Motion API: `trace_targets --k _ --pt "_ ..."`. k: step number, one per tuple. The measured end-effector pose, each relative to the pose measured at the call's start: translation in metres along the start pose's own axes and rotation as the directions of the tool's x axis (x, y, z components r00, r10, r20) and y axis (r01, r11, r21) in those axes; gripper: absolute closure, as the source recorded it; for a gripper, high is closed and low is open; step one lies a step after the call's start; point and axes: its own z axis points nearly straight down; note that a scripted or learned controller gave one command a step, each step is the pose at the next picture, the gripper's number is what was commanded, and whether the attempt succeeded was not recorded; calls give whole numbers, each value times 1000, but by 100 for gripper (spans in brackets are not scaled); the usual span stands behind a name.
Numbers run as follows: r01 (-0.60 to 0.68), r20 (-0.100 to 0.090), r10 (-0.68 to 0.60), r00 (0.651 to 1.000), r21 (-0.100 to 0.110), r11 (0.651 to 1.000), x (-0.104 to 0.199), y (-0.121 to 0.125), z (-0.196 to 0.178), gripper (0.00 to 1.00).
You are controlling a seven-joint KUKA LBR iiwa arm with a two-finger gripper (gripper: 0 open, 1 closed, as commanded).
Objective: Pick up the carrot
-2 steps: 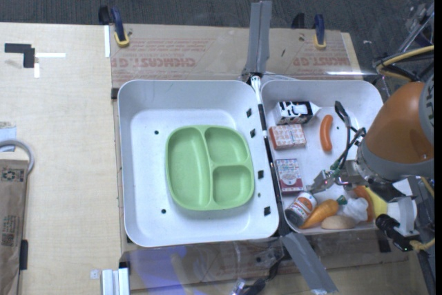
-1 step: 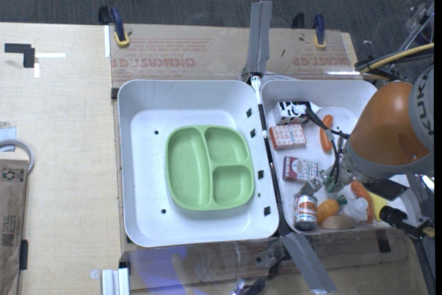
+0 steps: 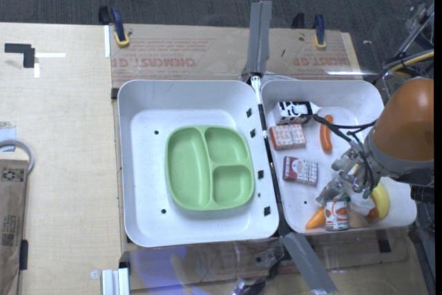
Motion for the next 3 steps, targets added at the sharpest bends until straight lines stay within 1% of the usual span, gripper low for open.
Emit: trace_targets --k 1,2,3 --pt "-163 -19 163 986 15 987 35 34 -49 0" --pt "38 -25 -38 999 12 999 18 8 6 0" --pt "-245 -17 245 969 17 969 -61 -23 7 0"
